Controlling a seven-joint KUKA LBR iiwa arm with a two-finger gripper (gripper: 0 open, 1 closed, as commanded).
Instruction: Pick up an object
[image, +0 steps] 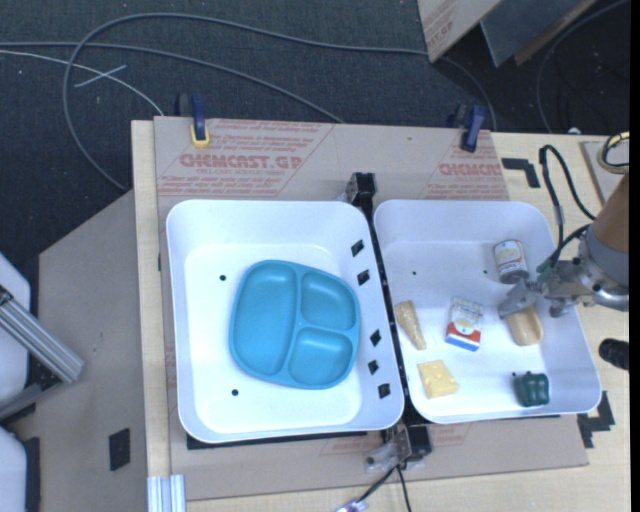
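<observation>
- Camera view: my gripper (528, 298) hangs low in the right bin (440, 222), near its right wall, and my arm (612, 250) comes in over that wall from the right.
- Directly under the gripper lies a tan bread roll (524, 327), lengthwise, its upper end tucked beneath my fingers. I cannot tell whether they are spread or closed — the metal blurs into the roll there — and nothing shows the roll clamped between them, so I do not count it as held.
- Other candidates in this bin: a small can (509, 260) just above the gripper, a red, white and blue carton (464, 325) to its left, a pale cone-shaped piece (409, 325) nearer the divider, a yellow cheese-like block (437, 379) toward the front, and a dark green pepper (531, 388) at the front right.
- The left bin (190, 320) carries a blue divided plate (294, 324) — well apart from my work.
- I judge the roll to be the target. To do it well I should centre over its middle, straddle its short width, and descend straight before closing.
- The can and carton sit near, so I should avoid sweeping sideways and lift vertically to confirm the hold.
</observation>
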